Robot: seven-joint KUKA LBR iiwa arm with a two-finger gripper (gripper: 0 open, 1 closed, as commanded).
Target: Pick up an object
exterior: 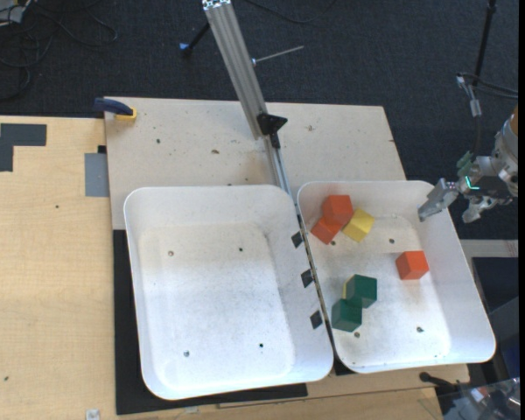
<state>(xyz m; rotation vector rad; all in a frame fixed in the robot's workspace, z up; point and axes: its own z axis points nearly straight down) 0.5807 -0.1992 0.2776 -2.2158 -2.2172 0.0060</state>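
Now the claw point(451, 201) hangs over the right bin's point(472, 322) upper right rim, fingers spread wide, gripping nothing; 6 blocks point(360, 289) below.

Two white bins point(214, 201), three orange blocks point(337, 209), two green blocks point(361, 289), one yellow block point(360, 227)

left bin point(157, 234) beside right bin point(455, 339) | blocks point(360, 289) in right bin | gripper point(453, 201) at its right rim

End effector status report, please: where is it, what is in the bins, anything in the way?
End effector over right bin's upper right rim, nothing between its fingers. Blocks in that bin: orange pair, yellow, lone orange, two green. Nothing in the way.
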